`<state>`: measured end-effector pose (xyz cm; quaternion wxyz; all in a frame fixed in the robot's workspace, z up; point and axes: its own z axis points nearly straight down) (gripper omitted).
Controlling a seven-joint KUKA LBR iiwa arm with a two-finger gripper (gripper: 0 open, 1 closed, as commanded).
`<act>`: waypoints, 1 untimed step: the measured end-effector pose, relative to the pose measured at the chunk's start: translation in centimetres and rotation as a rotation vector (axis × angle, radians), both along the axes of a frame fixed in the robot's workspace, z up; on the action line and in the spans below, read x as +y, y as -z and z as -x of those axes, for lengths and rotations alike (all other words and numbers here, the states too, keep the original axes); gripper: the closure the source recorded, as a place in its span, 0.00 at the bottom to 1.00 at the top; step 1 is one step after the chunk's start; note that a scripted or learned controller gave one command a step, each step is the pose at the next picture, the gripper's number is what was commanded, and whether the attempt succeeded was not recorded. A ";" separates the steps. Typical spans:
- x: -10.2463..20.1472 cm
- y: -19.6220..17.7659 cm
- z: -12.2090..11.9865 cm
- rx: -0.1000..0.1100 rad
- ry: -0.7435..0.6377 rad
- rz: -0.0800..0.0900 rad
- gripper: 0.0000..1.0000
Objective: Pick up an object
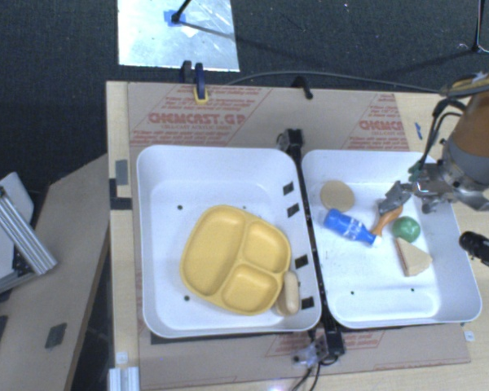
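My gripper (410,199) hangs over the right bin (448,300), near its back right part, open with nothing between its fingers. Just below it lie an orange carrot-like piece (386,220) and a green ball (407,229). A pale cheese wedge (413,259) rests in front of the ball. To the left are a blue bottle (349,226) lying on its side and a round tan cookie (337,195).
The left bin (159,218) holds a yellow divided plate (236,259) with a beige bread-like piece (289,293) at its front right corner. A black divider with clips (306,226) runs between the bins. The arm's orange band (481,133) looms at the right.
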<state>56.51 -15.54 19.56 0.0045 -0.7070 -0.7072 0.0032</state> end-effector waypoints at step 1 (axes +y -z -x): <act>0.0 -0.6 -0.3 -0.012 -0.003 0.002 0.00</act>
